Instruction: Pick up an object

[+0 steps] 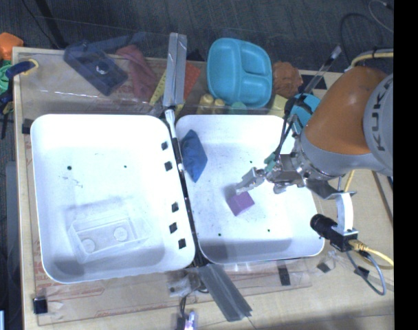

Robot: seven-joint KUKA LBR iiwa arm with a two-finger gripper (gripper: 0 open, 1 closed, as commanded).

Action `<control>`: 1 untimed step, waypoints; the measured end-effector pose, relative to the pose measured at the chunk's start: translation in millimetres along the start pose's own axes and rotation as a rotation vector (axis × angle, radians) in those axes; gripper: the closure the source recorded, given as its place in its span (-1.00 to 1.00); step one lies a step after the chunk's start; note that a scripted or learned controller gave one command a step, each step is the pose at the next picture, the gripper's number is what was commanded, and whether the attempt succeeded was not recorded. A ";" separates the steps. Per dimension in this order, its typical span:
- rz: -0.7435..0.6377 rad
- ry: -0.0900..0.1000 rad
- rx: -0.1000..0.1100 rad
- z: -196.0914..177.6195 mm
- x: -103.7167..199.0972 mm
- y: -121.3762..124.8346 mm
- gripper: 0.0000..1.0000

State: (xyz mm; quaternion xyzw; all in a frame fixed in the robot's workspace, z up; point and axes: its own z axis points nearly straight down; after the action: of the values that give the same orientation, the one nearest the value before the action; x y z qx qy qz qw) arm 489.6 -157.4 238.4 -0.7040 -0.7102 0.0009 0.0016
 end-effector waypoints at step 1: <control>0.110 0.000 0.001 128.3 -11.6 34.9 -1.00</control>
State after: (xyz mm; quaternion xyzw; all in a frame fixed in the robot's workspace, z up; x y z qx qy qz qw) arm 524.1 -168.5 110.0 -0.7419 -0.6705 0.0014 0.0019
